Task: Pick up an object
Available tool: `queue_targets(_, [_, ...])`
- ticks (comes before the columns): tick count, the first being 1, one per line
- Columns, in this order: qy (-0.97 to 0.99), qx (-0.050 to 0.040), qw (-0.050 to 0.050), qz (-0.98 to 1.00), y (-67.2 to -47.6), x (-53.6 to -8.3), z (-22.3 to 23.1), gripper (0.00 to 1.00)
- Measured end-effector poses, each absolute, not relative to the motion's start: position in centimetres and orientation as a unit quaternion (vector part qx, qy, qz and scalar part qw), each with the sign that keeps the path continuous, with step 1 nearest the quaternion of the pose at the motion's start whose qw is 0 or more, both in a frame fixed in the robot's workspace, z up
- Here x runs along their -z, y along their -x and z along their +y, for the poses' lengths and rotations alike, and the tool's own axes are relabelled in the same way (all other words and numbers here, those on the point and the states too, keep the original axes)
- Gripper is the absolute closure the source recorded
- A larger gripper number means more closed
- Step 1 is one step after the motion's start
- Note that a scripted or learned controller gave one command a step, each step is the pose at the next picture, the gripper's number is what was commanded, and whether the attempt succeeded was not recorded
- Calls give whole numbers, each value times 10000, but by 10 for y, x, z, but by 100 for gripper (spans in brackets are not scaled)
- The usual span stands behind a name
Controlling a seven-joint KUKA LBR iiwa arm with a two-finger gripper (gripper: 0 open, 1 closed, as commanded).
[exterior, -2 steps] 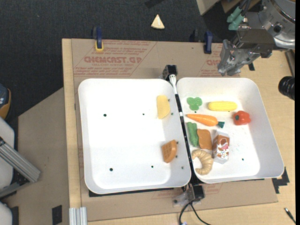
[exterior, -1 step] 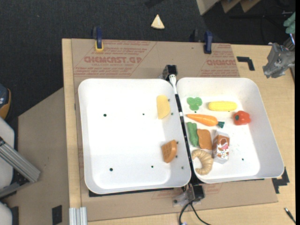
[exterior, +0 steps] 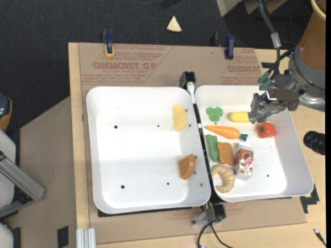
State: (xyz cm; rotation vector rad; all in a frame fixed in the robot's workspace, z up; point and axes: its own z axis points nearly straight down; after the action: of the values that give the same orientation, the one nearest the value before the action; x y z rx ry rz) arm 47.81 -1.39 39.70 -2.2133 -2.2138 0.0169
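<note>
My gripper (exterior: 258,117) hangs over the back of the right bin (exterior: 295,182), between a yellow corn cob (exterior: 238,117) on its left and a red pepper (exterior: 266,130) just below right. Nothing shows in its grasp. An orange carrot (exterior: 223,132) lies in front of the corn, with a green leafy piece (exterior: 214,112) beside it. Further forward lie a green pod (exterior: 212,146), a brown slab (exterior: 225,152), a small carton (exterior: 244,163) and a croissant (exterior: 224,177).
The left bin (exterior: 103,138) holds a pale yellow wedge (exterior: 179,118) and a brown bread piece (exterior: 187,166) near its right wall. A black clip (exterior: 187,79) sits where the bins meet at the back. Blue clamps (exterior: 108,39) hold the cardboard base.
</note>
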Motion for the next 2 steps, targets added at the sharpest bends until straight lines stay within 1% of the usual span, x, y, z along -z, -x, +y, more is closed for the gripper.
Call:
queue_targets(1, [7050,77,-60,-7091,-491,-537,31,100])
queue_targets(2, [7059,-40,35,-7083,-478,-444,67,100])
